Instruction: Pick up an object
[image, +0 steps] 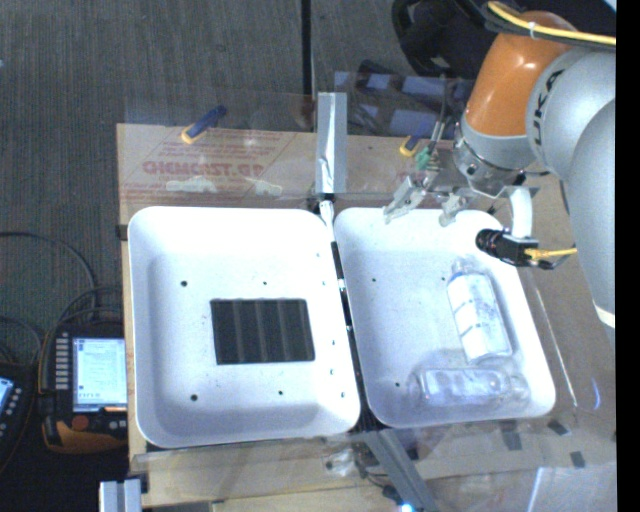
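Bottles: two clear plastic bottles lie in the right bin (400, 300); the upright-lying bottle (476, 312) has a white label and rests in the bin's right half; the crosswise bottle (472, 385) lies along the near wall, just beside the first one's lower end, perhaps touching it
Long axes: the labelled bottle runs roughly from the far wall toward the near wall, tilted a little; the other runs left to right, so the two form a rough L
Gripper: the gripper (424, 205) hangs over the far rim of the right bin, fingers spread apart with nothing between them; one fingertip (396, 209) points down-left, the other sits toward the bin's middle
Key relation: the labelled bottle lies toward the near side and slightly right of the gripper, apart from it; its cap end is the nearer part; the crosswise bottle is farther off, well apart from the gripper
Arm: the arm (545, 80) enters from the right, orange band above the wrist
Next move, judged: travel toward the near side and descend; closing across the labelled bottle's short width looks the better choice, since the clear round body may roll or slip
Left bin: the left bin (160, 300) holds a dark ribbed panel (262, 330)
Worktop: the worktop (230, 160) shows behind the bins
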